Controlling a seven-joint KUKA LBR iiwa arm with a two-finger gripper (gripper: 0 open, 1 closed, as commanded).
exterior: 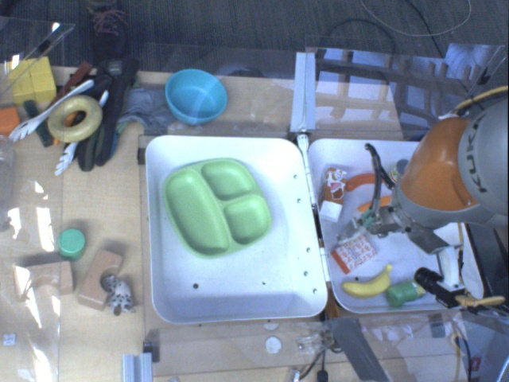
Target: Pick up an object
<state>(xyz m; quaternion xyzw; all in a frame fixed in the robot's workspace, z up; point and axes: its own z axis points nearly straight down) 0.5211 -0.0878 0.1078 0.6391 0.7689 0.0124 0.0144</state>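
Note:
The right bin holds a yellow banana near its front, with a green object just to the banana's right. A red-and-white packet lies above the banana. Further back are a red-and-white carton, a small white block and an orange curved piece. My gripper hangs low over the middle of this bin, just above and to the right of the packet, with the arm's orange band behind it. Nothing shows between its tips.
The left bin holds a green divided plate. On the bench behind it stands a blue bowl. To the left lie a yellow ring, a green cap, wooden blocks and dark utensils.

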